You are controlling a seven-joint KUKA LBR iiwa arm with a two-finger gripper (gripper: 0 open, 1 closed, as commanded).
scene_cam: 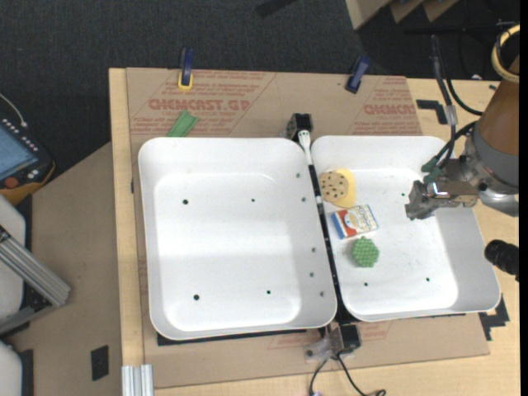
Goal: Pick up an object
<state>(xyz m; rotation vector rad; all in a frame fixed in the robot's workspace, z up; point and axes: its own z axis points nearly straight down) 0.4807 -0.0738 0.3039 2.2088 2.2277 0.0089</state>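
Observation:
In the right bin [462, 295] three objects lie near its left wall. A tan cookie-like disc on a yellow piece [337, 187] sits furthest back. A small red, white and blue packet [355, 221] lies just in front of it. A green bumpy ball [365, 252] rests closest to the front. My gripper [421, 203] hangs over the right half of that bin, about a hand's width to the right of the packet, with nothing seen between its fingers.
The left bin [157, 221] stands beside the right one, divided by a black strip with a clamp [299, 126]. Blue clips [186, 64] and a green tag [181, 124] sit on the cardboard base behind. Cables run along the right edge.

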